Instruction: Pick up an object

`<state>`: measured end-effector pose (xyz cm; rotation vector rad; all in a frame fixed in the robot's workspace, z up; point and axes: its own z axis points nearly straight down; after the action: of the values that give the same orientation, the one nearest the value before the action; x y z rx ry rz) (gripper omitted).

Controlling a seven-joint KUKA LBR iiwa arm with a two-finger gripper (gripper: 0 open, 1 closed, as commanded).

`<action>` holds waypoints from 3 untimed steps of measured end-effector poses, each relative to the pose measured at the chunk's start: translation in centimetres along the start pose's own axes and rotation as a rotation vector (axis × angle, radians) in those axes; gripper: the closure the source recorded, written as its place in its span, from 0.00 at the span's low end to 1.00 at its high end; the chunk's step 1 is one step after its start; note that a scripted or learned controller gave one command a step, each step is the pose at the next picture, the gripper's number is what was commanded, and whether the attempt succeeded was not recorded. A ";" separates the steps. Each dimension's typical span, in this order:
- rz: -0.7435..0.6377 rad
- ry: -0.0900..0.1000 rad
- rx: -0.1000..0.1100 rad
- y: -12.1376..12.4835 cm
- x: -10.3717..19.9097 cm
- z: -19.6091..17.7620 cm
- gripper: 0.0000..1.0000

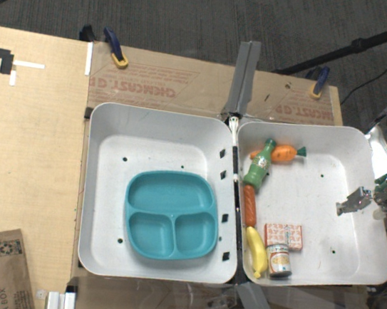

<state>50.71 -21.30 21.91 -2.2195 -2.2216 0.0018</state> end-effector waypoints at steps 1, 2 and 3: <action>-0.024 -0.006 -0.034 3.6 1.0 9.5 0.00; -0.075 -0.008 -0.033 12.4 5.1 11.1 0.00; 0.082 -0.012 0.010 15.0 8.5 11.9 0.00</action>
<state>65.65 -12.81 10.01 -2.3094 -2.1299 0.0258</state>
